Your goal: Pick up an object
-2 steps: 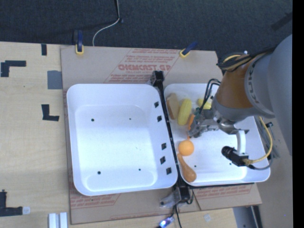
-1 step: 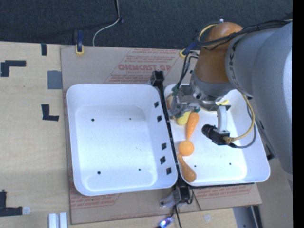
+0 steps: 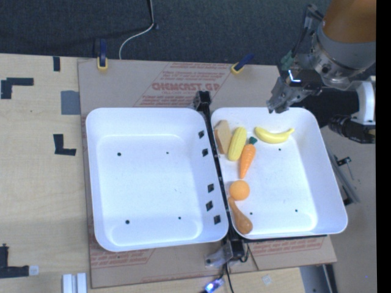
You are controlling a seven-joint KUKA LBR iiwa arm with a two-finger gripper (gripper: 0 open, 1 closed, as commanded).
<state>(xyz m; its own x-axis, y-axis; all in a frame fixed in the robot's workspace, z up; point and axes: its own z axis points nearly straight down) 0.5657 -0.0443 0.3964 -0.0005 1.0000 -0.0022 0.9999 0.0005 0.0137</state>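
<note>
The right bin (image 3: 305, 224) holds several toy foods along its left side: a tan bread piece (image 3: 221, 136), a yellow corn cob (image 3: 237, 143), an orange carrot (image 3: 246, 158), an orange ball (image 3: 239, 190) and an orange-brown piece (image 3: 240, 219) at the front. A yellow banana (image 3: 273, 135) lies near the bin's back wall. My gripper (image 3: 278, 104) hangs above the back rim of the right bin, just behind and above the banana, with nothing seen between its fingers.
The left bin (image 3: 146, 182) sits beside the right one, joined by black clips (image 3: 211, 188) along the divide. Both rest on a cardboard sheet (image 3: 177, 84) held by clamps. A white cable (image 3: 137, 32) runs at the back.
</note>
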